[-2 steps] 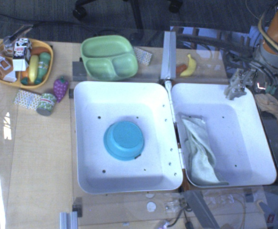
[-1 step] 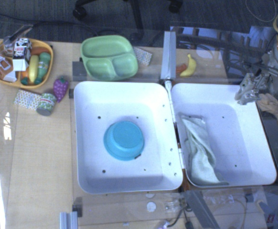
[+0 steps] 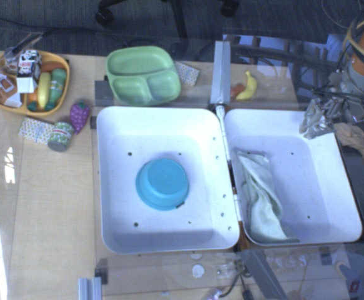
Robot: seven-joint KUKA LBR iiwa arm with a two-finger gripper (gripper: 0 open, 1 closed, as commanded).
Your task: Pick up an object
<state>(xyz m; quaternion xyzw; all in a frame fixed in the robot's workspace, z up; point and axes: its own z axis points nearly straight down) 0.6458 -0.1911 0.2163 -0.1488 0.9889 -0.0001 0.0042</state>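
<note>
My pincer: over the far right corner of the right bin; I cannot tell how it stands or whether it has anything.
Right bin: a pale crumpled cloth along its left side.
Left bin: a blue bowl, upside down, near the middle.
Far bench: green divided tray; yellow basket of toy food, far left.

arm — enters upper right, wrist bent down | pincer — low, pointing down-left
</note>
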